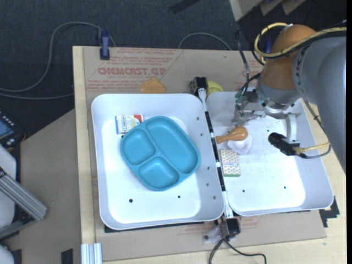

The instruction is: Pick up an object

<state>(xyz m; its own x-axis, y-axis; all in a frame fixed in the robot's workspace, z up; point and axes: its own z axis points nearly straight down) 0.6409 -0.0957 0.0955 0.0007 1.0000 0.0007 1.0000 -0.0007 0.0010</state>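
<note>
I can't tell how my pincer [242,116] is set, hovering above the wooden spoon [232,136] in the right bin [308,191]; the rounded handle may roll away.

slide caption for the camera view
Arm's tool hovers over the right bin near a wooden spoon; blue divided plate sits in the left bin.

dark carpet floor [38,10] (cables [52,43] trailing) surrounds the brown bench [137,65].

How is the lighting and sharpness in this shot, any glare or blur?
Camera view: even, soft light; the bins look bright white without harsh glare; the blue tray is sharp with a faint shadow; the arm near the lens looks soft and blurred.
</note>
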